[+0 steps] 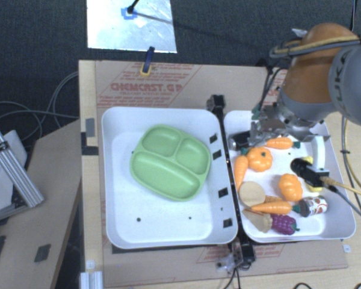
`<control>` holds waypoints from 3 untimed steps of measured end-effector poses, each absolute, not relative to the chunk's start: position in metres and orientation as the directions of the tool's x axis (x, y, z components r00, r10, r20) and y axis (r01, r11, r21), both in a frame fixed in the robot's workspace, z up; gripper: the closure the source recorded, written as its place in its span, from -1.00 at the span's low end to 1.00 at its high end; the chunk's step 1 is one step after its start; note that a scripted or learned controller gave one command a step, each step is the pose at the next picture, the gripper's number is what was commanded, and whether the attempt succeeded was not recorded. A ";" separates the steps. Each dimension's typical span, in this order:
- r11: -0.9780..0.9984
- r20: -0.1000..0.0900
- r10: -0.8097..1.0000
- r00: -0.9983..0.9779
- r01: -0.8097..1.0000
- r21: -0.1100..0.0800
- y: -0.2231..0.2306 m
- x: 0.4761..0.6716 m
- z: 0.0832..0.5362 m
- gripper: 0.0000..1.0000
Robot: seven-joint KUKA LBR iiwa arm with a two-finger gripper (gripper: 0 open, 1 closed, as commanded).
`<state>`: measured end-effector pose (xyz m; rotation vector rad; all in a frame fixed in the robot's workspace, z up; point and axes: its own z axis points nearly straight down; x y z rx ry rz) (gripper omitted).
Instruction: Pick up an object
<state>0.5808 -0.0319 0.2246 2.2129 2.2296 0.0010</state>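
Below the claw (260, 138), small orange pumpkin (260, 159), right bin (340, 221)

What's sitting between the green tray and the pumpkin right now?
In the camera view, bare white floor of the left bin, then the black-clipped divider, then an upright carrot lie between the green tray and the pumpkin.

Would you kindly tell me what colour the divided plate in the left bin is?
The plate is light green, seen in the camera view.

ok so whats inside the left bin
A green divided plate lies tilted in the left bin, its three compartments bare. The bin floor beneath the plate is covered, so anything under it cannot be seen.
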 end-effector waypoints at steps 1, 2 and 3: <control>0.001 0.000 1.000 -0.001 1.000 0.002 -0.040 0.578 0.233 1.00; 0.000 0.000 1.000 0.000 1.000 -0.001 -0.040 0.580 0.214 1.00; 0.003 0.000 1.000 -0.003 1.000 0.003 -0.043 0.587 0.235 1.00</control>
